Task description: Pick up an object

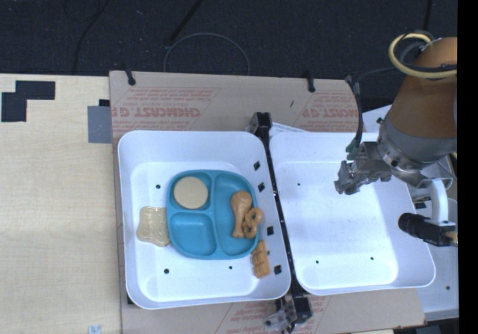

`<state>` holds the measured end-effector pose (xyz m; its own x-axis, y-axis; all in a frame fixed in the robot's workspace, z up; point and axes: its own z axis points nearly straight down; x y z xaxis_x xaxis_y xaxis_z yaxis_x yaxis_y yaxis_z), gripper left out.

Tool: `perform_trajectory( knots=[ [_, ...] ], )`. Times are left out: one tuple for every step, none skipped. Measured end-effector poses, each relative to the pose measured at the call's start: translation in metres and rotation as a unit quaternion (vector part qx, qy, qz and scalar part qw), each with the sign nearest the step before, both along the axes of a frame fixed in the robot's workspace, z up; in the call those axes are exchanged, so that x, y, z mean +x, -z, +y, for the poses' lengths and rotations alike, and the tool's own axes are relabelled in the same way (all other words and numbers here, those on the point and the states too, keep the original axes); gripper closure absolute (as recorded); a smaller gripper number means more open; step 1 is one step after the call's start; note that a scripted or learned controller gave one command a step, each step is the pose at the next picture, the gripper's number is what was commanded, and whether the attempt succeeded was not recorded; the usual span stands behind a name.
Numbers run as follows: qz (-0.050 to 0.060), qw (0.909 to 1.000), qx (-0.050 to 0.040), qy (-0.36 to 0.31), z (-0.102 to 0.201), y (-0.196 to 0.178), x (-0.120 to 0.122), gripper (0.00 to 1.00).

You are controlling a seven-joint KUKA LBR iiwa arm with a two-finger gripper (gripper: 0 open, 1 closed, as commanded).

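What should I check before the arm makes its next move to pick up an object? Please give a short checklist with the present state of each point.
1. Objects to pick are in view: ok. The blue tray in the left bin holds a round cookie and a pretzel; a pale piece and a small brown piece lie beside the tray.
2. End effector above a target: not ok. It is over the right bin.
3. Object held: not ok, nothing seen in it.
4. End effector open: cannot tell.
5. Divider between the bins lies across the way to the left bin: ok to note.
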<state>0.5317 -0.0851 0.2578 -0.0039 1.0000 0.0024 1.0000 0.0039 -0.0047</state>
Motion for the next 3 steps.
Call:
perform_trajectory(
  knots=[
    [-0.001, 1.0, -0.0005, 0.0, 0.051, -0.004, 0.007, 1.0],
    [0.001, 1.0, -0.0003, 0.0, 0.11, 0.013, 0.014, 1.0],
    [-0.001, 1.0, -0.0008, 0.0, 0.159, 0.009, 0.018, 1.0]
  ],
)
